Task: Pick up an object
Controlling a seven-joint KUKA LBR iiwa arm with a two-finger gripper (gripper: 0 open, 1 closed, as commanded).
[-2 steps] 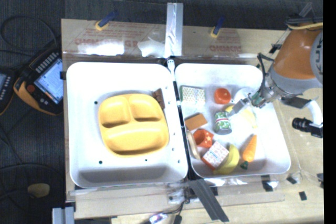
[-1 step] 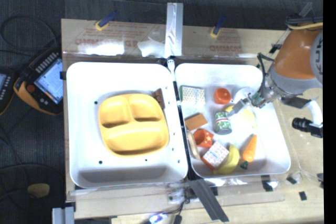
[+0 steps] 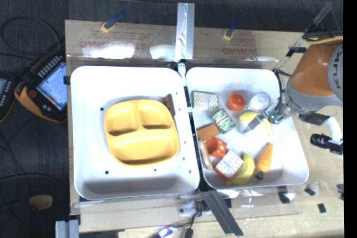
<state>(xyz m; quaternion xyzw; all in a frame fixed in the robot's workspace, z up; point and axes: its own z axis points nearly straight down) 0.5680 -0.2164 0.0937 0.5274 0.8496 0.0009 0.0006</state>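
Observation:
The right bin (image 3: 293,167) holds several toy foods. Among them are a yellow lemon (image 3: 247,116), an orange carrot (image 3: 265,157), a banana (image 3: 245,171), a red and white carton (image 3: 228,164) and a red fruit (image 3: 216,147). Further back lie a green carton (image 3: 223,120), a red-orange cup (image 3: 236,101) and a white cup (image 3: 258,101). My gripper (image 3: 251,124) reaches in from the right and sits low over the lemon's right side, pointing down-left. I see nothing held in it.
The left bin (image 3: 89,175) holds a yellow divided plate (image 3: 142,130) with a small brown piece (image 3: 168,102) at its back right corner. A patterned packet (image 3: 204,101) and a brown slab (image 3: 207,132) lie near the bins' shared wall. The arm's orange band (image 3: 312,72) hangs over the right rim.

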